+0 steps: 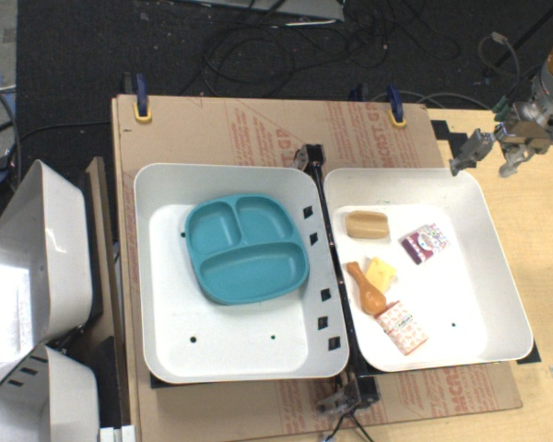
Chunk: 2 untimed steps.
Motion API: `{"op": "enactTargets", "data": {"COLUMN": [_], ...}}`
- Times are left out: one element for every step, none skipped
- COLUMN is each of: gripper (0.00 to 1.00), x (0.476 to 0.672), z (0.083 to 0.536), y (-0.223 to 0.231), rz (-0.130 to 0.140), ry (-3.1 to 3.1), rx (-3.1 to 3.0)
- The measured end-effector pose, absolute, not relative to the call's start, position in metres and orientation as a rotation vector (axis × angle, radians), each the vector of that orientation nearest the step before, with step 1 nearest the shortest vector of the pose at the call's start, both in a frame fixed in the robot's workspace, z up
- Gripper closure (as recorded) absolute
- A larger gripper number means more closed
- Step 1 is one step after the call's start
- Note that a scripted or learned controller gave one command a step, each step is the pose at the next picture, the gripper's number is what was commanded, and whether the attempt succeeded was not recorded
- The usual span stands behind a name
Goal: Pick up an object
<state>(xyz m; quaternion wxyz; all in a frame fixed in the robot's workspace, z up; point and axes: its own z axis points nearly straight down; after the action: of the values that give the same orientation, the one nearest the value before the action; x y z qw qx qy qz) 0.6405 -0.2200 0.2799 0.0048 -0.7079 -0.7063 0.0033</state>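
The fingers [488,153] are spread wide with nothing between them, up at two o'clock past the right bin [498,274], so dropping toward the crowded orange spoon [367,289] and yellow piece [381,272] at the bin's middle could nudge both away.

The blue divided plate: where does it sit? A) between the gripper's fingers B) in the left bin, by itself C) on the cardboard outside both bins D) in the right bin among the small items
B: the blue divided plate lies flat in the left bin, while the gripper hangs beyond the right bin's far corner.
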Motion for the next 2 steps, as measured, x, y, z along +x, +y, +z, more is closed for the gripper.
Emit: {"op": "enactTargets", "data": {"gripper": [0.0, 0.0], "x": [0.643, 0.642], "z": [0.288, 0.245], "y": [-0.219, -0.218], "rz": [0.0, 0.004], "ry": [-2.223, -2.22], "rx": [-2.221, -2.22]}}
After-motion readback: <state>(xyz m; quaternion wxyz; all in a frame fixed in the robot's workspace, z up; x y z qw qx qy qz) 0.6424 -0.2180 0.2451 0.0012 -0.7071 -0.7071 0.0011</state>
